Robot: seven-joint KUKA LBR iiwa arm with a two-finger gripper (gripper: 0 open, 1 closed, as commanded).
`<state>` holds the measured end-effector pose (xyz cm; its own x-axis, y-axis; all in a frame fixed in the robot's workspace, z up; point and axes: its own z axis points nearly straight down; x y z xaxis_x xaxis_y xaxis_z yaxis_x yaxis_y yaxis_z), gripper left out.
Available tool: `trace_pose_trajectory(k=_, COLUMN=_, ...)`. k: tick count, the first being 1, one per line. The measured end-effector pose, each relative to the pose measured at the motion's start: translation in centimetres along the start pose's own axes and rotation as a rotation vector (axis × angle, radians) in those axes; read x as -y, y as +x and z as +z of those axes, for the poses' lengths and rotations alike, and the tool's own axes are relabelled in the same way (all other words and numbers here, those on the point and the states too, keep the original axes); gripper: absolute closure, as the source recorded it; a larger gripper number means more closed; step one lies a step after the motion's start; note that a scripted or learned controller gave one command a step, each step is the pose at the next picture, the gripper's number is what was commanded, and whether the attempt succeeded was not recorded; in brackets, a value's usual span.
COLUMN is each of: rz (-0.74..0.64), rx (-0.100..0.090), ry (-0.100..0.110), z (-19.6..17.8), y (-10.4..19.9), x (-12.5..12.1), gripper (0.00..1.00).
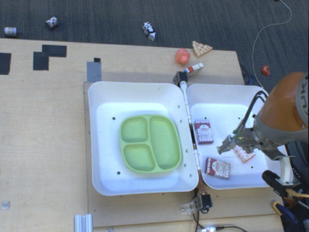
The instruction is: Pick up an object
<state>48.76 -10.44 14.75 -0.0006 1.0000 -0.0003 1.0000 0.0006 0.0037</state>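
In the right bin [227, 111] lie two small red cartons: one [203, 132] near the bin's left wall, another [217, 167] toward its front. A small red-and-white piece [243, 154] lies further right, partly under the arm. My gripper [227, 144] hangs low over the bin, between the two cartons and just left of that piece. I see nothing between its fingers.
The left bin [104, 129] holds a green three-section plate [150, 143]. Behind the bins on the bench lie a red ball [182, 56], a pizza-slice toy [201, 48] and a small red-capped tube [194, 68]. The arm's grey and orange body [285, 115] covers the right bin's right side.
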Motion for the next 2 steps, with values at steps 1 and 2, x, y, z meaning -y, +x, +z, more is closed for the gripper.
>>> trace_pose_trajectory(k=1, rz=0.001, rx=0.001, ry=-0.003, z=6.1, y=1.4, x=-0.1, gripper=0.00)
trace_pose_trajectory(k=2, rz=-0.001, rx=0.001, ry=-0.009, z=4.9, y=1.5, x=-0.3, gripper=1.00)
